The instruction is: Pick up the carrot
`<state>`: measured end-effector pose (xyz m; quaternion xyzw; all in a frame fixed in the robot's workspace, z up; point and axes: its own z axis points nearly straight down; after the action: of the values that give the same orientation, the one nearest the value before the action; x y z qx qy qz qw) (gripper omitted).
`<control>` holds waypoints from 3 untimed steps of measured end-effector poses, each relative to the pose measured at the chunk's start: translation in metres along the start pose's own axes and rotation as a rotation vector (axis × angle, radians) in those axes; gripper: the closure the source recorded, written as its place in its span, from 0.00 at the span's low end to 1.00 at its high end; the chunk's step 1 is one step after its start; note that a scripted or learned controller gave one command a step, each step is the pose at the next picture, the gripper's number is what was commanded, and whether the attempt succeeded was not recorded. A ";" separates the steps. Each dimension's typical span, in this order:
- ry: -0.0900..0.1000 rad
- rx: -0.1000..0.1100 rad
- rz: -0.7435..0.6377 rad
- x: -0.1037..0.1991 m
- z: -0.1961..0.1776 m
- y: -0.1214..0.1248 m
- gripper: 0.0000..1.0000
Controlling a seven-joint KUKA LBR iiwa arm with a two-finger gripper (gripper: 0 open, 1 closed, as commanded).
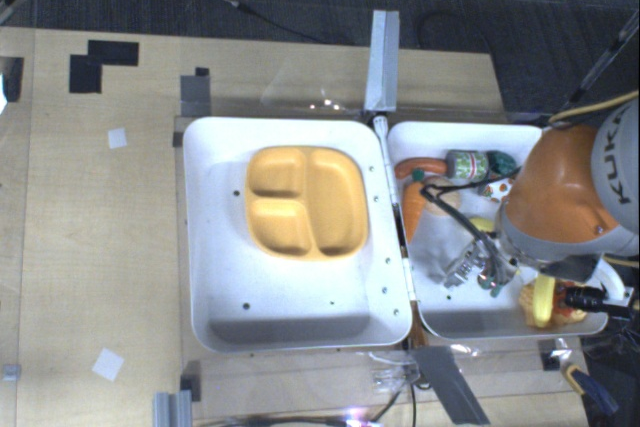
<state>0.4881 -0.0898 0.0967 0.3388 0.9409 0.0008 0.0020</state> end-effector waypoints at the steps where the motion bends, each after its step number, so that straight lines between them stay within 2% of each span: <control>1: -0.011 -0.008 -0.260 -0.023 0.006 -0.020 1.00; 2: -0.015 -0.004 -0.471 -0.060 0.006 -0.055 1.00; 3: -0.005 -0.001 -0.674 -0.038 -0.014 -0.043 1.00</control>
<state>0.4896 -0.1469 0.1103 0.0088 1.0000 -0.0003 0.0047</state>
